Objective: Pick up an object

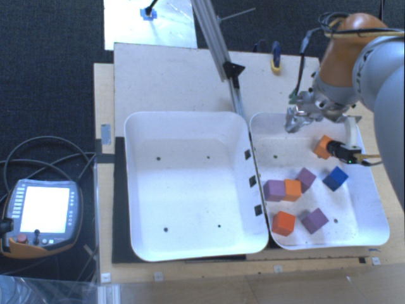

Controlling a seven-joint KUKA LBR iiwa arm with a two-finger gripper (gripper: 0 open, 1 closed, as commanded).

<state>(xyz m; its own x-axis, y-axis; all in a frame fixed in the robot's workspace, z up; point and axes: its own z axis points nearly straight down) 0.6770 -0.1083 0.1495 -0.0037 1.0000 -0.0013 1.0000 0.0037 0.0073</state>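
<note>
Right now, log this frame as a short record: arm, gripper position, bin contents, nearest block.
arm: reaches in from the right
gripper: over the far end of the right bin, nothing seen between its fingers
right bin contents: three orange blocks, three purple blocks, one blue block
left bin: bare white floor
nearest block: orange block, apart from the gripper

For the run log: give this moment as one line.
arm: over right bin far end | gripper: nothing seen held | blocks: seven in right bin, orange, purple, blue | left bin: no blocks
</note>
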